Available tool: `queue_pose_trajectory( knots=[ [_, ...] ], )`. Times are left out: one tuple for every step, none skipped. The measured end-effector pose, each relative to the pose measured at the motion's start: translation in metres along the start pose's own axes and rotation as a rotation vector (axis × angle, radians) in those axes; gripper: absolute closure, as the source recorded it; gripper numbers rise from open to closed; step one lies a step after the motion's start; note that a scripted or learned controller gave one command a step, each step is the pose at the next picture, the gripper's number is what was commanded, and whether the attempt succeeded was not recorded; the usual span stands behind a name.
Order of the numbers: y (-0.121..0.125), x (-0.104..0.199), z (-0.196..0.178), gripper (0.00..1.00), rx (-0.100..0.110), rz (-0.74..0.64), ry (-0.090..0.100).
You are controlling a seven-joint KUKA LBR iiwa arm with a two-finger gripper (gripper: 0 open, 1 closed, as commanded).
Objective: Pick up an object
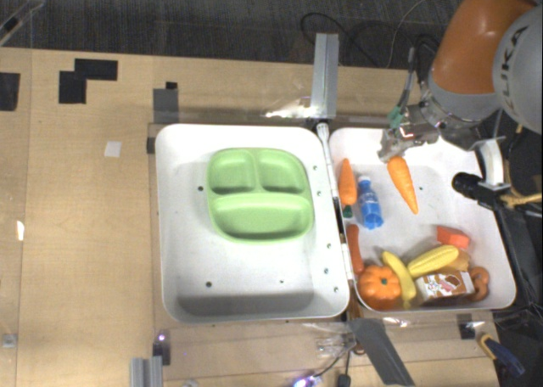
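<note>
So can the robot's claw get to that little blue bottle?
Probably yes. The blue bottle lies in the open on the right bin's floor, nothing on top of it, with the gripper nearby holding a carrot.

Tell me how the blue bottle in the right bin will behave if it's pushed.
The blue bottle lies on its side and looks round, so it would probably roll. It seems small and plastic, likely light. It rests close to a carrot, which may block it.

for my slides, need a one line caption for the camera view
KUKA arm's gripper at the top of a carrot over the right bin, green tray in the left bin.
</note>
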State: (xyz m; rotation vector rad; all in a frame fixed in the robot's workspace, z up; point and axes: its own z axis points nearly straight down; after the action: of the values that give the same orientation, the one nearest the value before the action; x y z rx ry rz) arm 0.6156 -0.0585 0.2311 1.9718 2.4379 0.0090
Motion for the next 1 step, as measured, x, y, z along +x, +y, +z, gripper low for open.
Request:
queue_pose_trajectory(
  knots=[
    [-0.0307,0.0376,0.0455,1.00,0.003,-0.461,0.002]
  ],
)
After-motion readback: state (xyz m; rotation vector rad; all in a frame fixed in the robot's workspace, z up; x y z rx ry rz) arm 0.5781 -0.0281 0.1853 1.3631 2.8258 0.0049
